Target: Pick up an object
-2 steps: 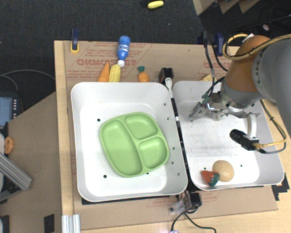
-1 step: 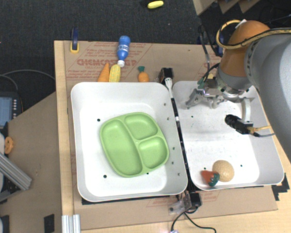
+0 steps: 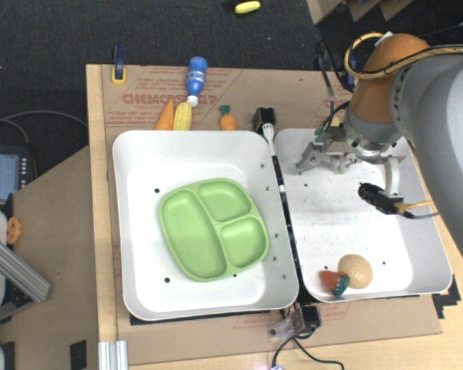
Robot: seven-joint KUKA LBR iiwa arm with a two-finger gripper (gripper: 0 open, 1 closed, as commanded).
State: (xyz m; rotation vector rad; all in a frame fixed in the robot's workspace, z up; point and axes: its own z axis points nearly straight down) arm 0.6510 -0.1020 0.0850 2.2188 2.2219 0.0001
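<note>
Round tan ball (image 3: 356, 270) with a small red and teal toy (image 3: 336, 282) touching it, down in the near corner of the right bin (image 3: 417, 280). Close to the bin's front edge. Lots of bare white floor above them. Gripper (image 3: 324, 160) up at the far end, well apart; can't tell if jaws open or closed. Green plate (image 3: 212, 228) in the left bin (image 3: 139, 206).

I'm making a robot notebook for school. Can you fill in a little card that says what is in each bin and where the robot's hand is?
left bin: a green divided plate, lying flat
right bin: a tan round object beside a small red and teal toy, both in the near corner
gripper: over the far end of the right bin, away from those objects
behind the bins: toy corn, carrot, small bottle
</note>
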